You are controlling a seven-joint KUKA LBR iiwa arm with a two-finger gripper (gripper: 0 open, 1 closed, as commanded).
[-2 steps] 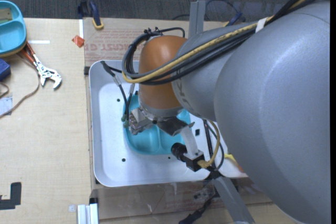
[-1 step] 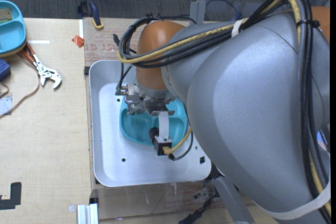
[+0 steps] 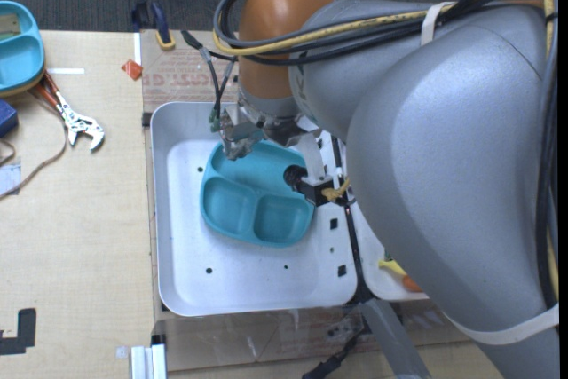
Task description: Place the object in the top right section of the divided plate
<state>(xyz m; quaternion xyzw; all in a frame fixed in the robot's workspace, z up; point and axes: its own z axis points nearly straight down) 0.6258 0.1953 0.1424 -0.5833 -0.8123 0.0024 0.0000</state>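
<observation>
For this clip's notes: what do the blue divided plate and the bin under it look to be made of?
Divided plate: likely moulded plastic, uniform teal, smooth with a soft sheen and rounded section walls. Bin: probably white plastic or coated sheet, matte, with rounded corners and small dark holes in its floor; the look leaves it open.

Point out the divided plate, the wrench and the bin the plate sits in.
Divided plate (image 3: 253, 213): camera view, on its lower compartments.
Wrench (image 3: 82, 128): camera view, on its head, left of the bin.
Bin (image 3: 240, 280): camera view, on its bare floor below the plate.
</observation>
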